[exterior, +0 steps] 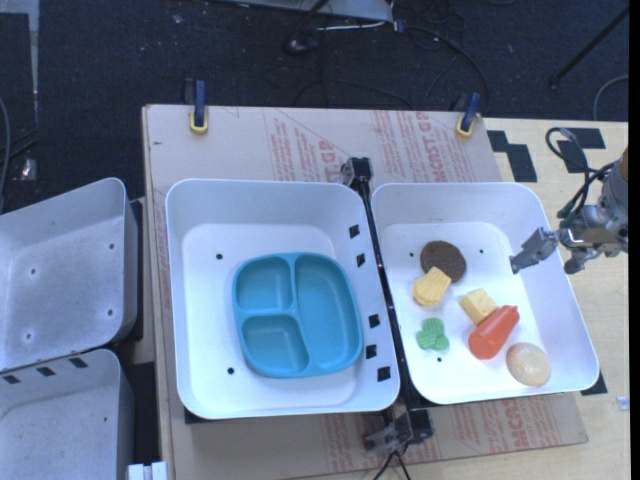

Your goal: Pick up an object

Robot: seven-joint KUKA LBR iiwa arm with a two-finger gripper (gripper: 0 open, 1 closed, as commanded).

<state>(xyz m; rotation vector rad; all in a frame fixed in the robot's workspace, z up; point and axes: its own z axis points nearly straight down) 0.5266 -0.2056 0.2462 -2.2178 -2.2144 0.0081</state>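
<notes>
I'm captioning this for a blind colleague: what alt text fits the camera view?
A gripper hovers at the right bin's right rim, holding nothing, above toy food: a brown disc, two yellow pieces, a green piece, a red-orange piece and a tan egg shape. The left bin holds a blue divided tray.

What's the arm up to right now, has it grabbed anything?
Gripper open at the right bin's right edge, holding nothing. Nearest item: orange carrot, untouched. Nothing in the way.
</notes>
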